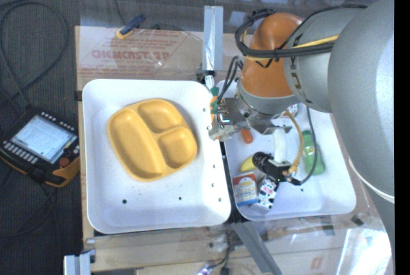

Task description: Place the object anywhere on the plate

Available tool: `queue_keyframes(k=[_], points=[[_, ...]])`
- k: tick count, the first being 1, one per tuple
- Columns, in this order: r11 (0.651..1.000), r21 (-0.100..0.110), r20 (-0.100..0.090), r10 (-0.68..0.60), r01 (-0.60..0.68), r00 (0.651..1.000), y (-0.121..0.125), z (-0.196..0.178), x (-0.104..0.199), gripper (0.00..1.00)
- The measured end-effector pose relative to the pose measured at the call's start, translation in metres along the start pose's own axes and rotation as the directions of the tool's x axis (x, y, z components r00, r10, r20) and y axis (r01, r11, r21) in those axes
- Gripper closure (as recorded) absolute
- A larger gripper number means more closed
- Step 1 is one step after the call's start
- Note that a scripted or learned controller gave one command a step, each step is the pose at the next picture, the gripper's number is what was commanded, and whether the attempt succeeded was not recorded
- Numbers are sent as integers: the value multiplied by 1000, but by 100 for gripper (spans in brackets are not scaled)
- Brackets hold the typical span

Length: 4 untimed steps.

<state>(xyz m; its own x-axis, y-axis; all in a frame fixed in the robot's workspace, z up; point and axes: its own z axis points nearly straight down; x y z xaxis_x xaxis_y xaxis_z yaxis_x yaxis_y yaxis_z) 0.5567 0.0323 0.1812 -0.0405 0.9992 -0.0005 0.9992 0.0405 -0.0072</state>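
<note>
The gripper (pixel 221 126), jaw state impossible to tell, is seen between the bins beside a yellow plate (pixel 152 138).

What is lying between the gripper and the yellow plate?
In the camera view, bare white floor and the right rim of the left bin separate the gripper from the yellow plate.

You are looking at a brightly, evenly lit scene. The two white bins (pixel 154 216) are glaring close to pure white, washing out their rims. The yellow plate (pixel 152 138) is casting hardly any shadow. The big grey arm (pixel 359 81) at the right is looming close and soft, out of focus. The dark floor (pixel 38 24) is staying dim and grainy. Small items under the arm are blurring together.
</note>
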Motion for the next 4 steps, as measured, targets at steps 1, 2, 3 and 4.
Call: queue_keyframes(k=[1, 2, 3, 4], points=[[1000, 0, -1, 0, 0, 1000, 0, 0, 0, 0], [1000, 7, -2, -2, 2, 1000, 0, -6, 0, 100], [1000, 7, -2, -2, 2, 1000, 0, -6, 0, 0], [999, -20, 17, 26, -26, 1000, 38, 46, 24, 0]])
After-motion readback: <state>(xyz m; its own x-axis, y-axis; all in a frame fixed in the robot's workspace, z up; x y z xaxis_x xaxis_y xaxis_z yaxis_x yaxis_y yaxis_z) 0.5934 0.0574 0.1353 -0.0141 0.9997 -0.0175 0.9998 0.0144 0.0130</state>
